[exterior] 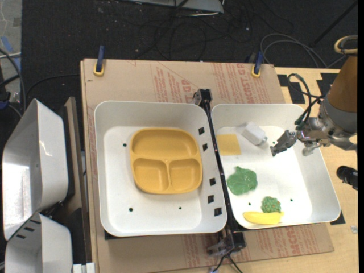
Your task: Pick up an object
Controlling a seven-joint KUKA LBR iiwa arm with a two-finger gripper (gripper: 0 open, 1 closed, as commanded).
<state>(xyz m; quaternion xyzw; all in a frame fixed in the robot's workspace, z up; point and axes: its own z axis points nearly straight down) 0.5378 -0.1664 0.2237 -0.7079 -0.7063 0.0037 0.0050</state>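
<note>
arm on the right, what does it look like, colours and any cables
The arm has a wide orange band over a grey wrist section. Below that sits a cluttered silver-grey metal block carrying the dark claw, which ends in slim blackish fingers. A black cable loops along the arm's left side toward the wrist.

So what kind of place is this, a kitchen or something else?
Probably a robotics lab, not a kitchen: a robot arm reaches over two white bins of toy food on clamped cardboard, with loose cables on the floor.
</note>
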